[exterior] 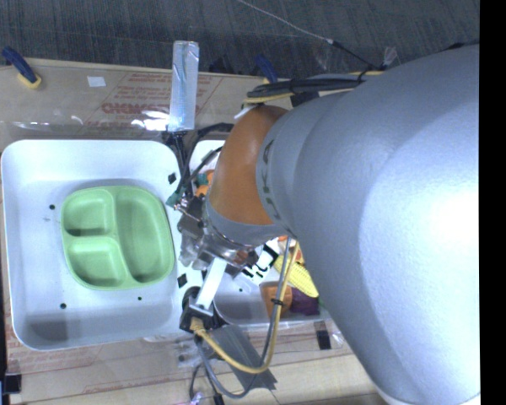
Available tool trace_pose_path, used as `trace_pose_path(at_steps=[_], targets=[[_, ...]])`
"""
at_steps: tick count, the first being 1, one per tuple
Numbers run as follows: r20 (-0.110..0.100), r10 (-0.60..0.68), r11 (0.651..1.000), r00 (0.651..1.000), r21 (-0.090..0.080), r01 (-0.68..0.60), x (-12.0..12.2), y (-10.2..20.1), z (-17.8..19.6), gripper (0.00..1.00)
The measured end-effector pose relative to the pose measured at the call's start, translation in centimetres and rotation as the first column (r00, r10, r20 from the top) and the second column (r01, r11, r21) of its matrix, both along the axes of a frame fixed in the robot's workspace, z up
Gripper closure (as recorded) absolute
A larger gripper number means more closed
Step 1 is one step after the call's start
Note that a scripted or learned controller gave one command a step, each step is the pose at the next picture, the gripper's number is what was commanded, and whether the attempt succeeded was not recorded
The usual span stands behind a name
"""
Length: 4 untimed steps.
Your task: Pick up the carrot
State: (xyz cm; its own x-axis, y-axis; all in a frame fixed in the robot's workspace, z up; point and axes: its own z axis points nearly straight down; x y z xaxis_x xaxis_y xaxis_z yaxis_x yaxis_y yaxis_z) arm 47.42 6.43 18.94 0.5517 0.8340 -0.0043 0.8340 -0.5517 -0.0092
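Carrot I cannot pick out for certain. A small orange sliver (201,189) peeks out at the left rim of the right bin (204,152), tight against my wrist at its 9 o'clock side, and it may be the carrot, but too little of it shows to say.

My arm (379,218) comes in from 3 o'clock and covers nearly all of the right bin; the orange band (240,175) sits over the bin's upper left part. My gripper (194,306) points toward 7 o'clock, down over the lower left corner of that bin, close to the wall it shares with the left bin (21,251). Whether it is wide or narrow I cannot tell, and I see nothing held in it.

A yellow item (300,273) lies in the right bin at 3 o'clock from my gripper, with a purple item (304,303) touching it on its 6 o'clock side.

In the middle of the left bin lies a green divided plate (116,236), flat. A silver strip (185,87) stands at 12 o'clock above the gap between the two bins. A yellow cable (240,363) loops out at 6 o'clock below my gripper.
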Motion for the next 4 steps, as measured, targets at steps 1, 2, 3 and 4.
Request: trace_pose_path(at_steps=[1, 2, 3, 4], targets=[[0.012, -0.346, 0.938, 0.938, 0.001, 0.346, 0.3, -2.5, 12.2, 1.0], [0.002, -0.448, 0.894, 0.894, -0.004, 0.448, 1.8, 0.9, 8.9, 1.0], [0.003, -0.398, 0.917, 0.917, -0.004, 0.398, 0.1, -8.2, 5.2, 1.0], [0.006, -0.681, 0.732, 0.732, -0.004, 0.681, 0.2, -7.8, 6.6, 1.0]])
